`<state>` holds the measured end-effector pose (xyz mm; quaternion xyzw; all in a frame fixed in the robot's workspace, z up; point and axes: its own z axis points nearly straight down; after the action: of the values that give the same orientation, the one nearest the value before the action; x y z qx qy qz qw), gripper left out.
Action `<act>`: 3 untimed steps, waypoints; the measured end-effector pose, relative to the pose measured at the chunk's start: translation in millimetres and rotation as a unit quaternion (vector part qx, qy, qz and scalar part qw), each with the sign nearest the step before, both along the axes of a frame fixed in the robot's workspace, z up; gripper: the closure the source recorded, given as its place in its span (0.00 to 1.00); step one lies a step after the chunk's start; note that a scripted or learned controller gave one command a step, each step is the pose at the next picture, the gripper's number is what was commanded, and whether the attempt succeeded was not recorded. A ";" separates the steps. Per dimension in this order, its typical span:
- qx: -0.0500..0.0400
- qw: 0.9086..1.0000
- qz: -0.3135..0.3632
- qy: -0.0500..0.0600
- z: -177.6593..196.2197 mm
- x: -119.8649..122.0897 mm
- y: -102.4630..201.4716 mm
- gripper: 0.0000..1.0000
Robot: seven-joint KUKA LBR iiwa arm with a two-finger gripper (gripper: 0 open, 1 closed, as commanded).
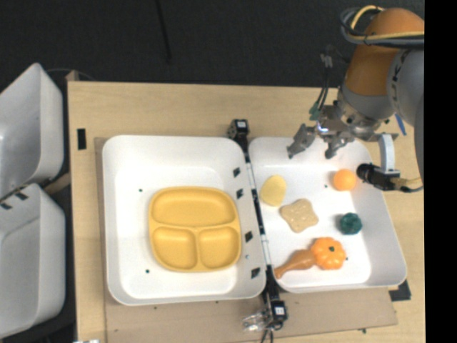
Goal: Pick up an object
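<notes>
- Nothing is picked yet: the small orange ball, round and smooth, lies in the right bin near its far right side.
- The gripper hovers above the bin's far edge, fingers spread wide and holding nothing.
- Next, I judge, it must descend over one object and close.

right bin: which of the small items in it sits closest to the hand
The small orange ball, just below the hand near the bin's right wall. The pale yellow round piece, tan cracker, green piece and pumpkin lie farther off.
</notes>
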<state>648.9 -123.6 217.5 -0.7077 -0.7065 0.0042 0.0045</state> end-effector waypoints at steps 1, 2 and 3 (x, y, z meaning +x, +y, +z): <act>-0.001 1.000 0.002 -0.007 8.6 2.6 0.1 0.00; -0.001 1.000 0.002 -0.005 -43.1 2.8 8.8 0.00; -0.001 1.000 0.002 -0.004 -106.3 3.3 9.7 0.00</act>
<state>652.2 -114.0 111.1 -0.7067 -0.7075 0.0019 0.0009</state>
